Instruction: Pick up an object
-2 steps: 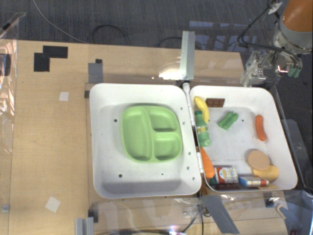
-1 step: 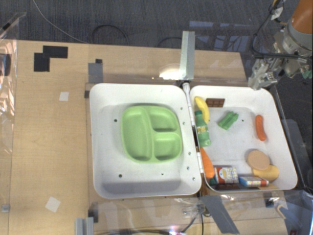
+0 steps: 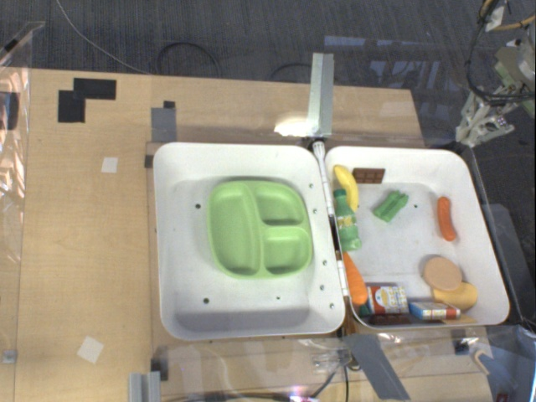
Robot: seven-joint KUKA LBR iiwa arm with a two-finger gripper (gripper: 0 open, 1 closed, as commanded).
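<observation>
gripper up past R bin far corner | touching nothing

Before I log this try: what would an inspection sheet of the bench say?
Surface: wooden bench, black tape marks at far left.
Job's things: right bin holds banana, green block, sausage, carrot, tan disc.
Clutter: green divided plate in left bin.
Grippers: gripper beyond right bin's far right corner, over no object.
Cables: black cables top right; thin cable top left.
Surroundings: dark carpet.
</observation>
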